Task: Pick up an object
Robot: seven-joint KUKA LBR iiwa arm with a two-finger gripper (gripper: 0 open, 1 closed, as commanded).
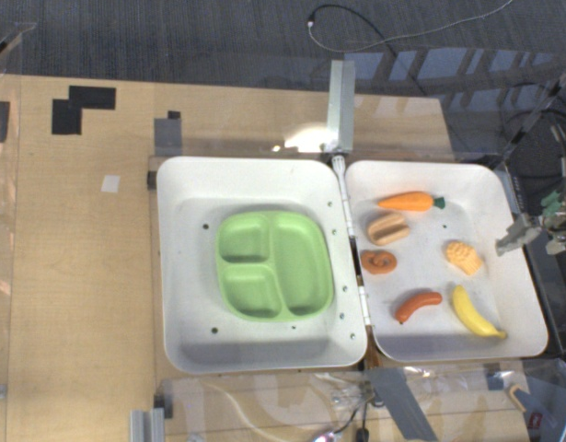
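Pale wooden bench [71, 274] carries two shallow white bins side by side, with dark carpet beyond its far edge. In the left bin [186, 339] sits a green divided tray [273, 265], its three compartments bare, which looks like a set-down spot for sorted items. The right bin [517, 339] holds the toy foods, spread well apart so each can be approached on its own: a carrot [407, 202] at the far side, a hot dog bun [388, 229] just nearer, a small brown pretzel [379, 262] close to the bin's left wall, a red sausage [417, 305], a yellow banana [474, 311] near the front right, and a ridged orange-yellow piece [464, 258] in the middle right. At the right rim the gripper [517, 238] hangs just over the bin's edge, grasping nothing; whether it is spread or closed cannot be told at this size. No object is lifted yet, and I judge the ridged piece or banana the closest targets.
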